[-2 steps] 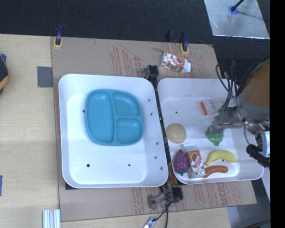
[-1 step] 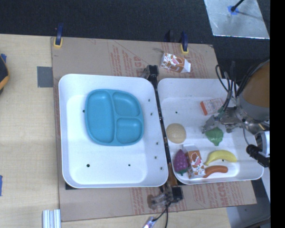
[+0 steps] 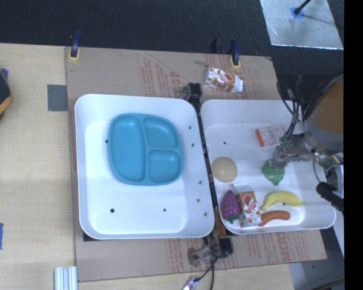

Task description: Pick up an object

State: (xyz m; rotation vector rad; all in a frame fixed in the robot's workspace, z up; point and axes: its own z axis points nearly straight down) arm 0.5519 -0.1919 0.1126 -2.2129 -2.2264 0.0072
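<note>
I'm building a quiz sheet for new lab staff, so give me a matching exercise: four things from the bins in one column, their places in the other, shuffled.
Things:
1. blue divided plate
2. banana
3. purple grapes
4. green toy

Places:
A. right bin, just below the gripper
B. left bin
C. right bin, near its front left corner
D. right bin, just above the sausage

Pairs: 1-B, 2-D, 3-C, 4-A

Even overhead light, slightly soft focus
</note>
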